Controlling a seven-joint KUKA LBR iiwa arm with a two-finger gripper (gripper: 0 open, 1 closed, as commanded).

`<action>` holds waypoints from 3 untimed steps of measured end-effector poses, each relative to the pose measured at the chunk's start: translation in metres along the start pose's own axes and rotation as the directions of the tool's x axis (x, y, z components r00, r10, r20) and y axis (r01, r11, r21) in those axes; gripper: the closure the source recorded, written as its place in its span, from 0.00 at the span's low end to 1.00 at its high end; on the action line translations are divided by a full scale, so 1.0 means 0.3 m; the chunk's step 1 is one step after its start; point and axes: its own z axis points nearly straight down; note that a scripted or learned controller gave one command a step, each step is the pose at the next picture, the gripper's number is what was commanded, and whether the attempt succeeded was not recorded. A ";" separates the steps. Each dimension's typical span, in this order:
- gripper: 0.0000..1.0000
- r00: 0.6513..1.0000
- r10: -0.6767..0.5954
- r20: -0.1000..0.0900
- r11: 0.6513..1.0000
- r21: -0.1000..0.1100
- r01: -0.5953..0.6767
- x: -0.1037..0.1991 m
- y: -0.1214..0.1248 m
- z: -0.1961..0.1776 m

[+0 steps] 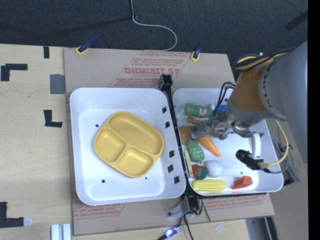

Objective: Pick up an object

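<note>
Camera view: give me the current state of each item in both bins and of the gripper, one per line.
yellow divided tray: flat in the left bin, compartments up.
green bottle: lying on its side, right bin.
orange carrot: lying flat, beside the gripper.
corn cob: lying flat at the near wall.
red piece: resting near the corner.
gripper: low over the toys, grip unclear.

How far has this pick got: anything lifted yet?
Done: the arm has reached into the right bin, with the gripper low beside the carrot. In hand: nothing visibly held; the grip itself is unclear. Left: grasping and lifting; the corn and the other toys lie in the bin.
</note>
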 end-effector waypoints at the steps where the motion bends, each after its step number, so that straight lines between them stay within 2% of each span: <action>1: 1.00 1.000 -0.001 -0.001 1.000 -0.002 0.001 0.002 0.004 -0.044; 2: 1.00 1.000 0.001 -0.001 1.000 -0.004 -0.001 -0.004 -0.003 -0.185; 3: 1.00 1.000 0.000 0.000 1.000 -0.006 0.000 -0.020 0.027 -0.376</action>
